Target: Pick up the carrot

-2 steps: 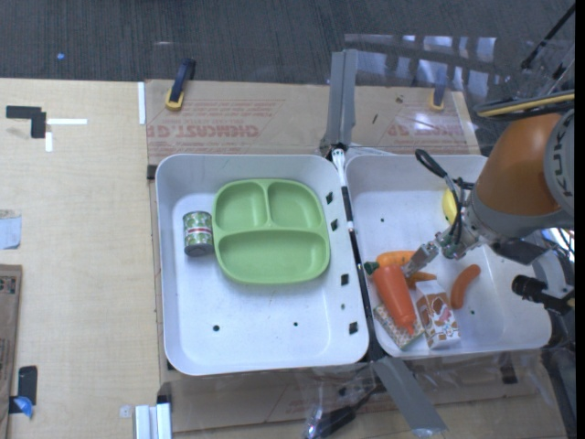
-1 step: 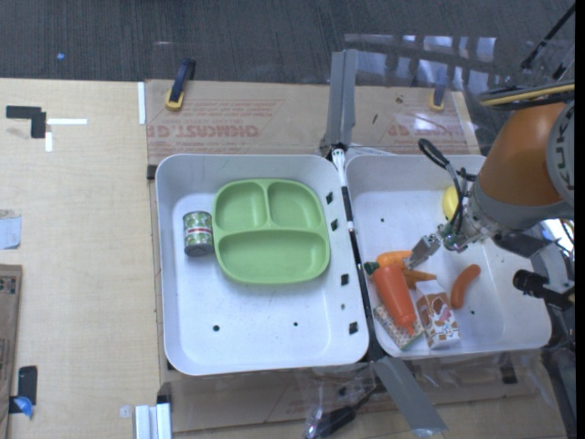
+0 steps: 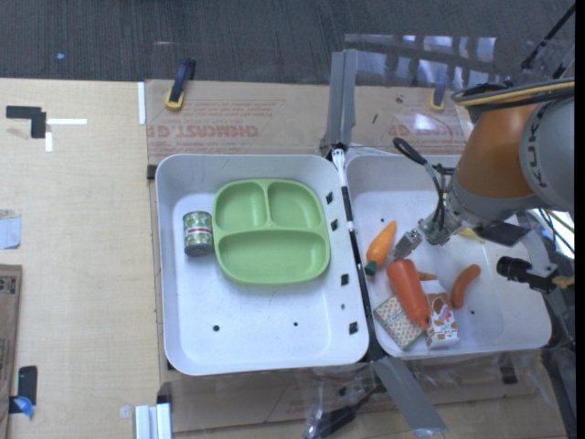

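On the worktop (image 3: 82, 245), the right bin (image 3: 512, 332) holds the carrot (image 3: 380, 242), a small orange one with a green stem end lying tilted near the bin's left wall, just left of the jaws (image 3: 410, 242), which hang beside it, slightly spread with nothing between them. Just below the jaws lie a larger red-orange vegetable (image 3: 409, 290), two small packets (image 3: 419, 322) and a sausage (image 3: 464, 284) to the right. The left bin (image 3: 183, 327) carries a green divided plate (image 3: 271, 230) with a small can (image 3: 197, 233) standing at its left.
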`<state>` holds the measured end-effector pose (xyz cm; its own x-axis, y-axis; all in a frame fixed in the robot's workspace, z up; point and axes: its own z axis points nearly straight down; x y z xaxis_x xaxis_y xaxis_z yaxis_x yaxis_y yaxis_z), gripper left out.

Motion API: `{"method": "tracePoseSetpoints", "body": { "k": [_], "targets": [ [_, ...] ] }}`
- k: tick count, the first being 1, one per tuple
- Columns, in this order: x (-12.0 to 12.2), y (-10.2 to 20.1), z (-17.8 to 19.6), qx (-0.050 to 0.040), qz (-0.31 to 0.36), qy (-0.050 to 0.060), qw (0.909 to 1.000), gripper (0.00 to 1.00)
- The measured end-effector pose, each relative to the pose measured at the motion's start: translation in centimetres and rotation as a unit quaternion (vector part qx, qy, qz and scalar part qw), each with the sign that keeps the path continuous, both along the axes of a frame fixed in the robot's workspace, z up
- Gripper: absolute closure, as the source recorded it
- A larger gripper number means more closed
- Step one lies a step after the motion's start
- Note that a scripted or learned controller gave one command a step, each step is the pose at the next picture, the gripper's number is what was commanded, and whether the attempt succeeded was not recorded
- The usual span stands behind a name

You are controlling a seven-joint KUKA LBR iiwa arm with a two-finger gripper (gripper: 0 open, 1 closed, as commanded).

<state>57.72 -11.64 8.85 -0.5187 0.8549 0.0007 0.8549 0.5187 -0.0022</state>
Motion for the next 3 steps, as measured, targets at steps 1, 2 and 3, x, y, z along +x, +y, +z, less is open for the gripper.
{"method": "tracePoseSetpoints", "body": {
  "k": [1, 2, 3],
  "targets": [
    [7.7, 1.2, 0.0, 0.0, 0.046, 0.0, 0.999, 0.0],
    [4.2, 1.7, 0.1, -0.0002, 0.021, 0.0, 0.9998, 0.0],
    [-4.5, 1.4, 0.0, 0.0013, 0.222, 0.0, 0.9751, 0.0]
  ]
}}
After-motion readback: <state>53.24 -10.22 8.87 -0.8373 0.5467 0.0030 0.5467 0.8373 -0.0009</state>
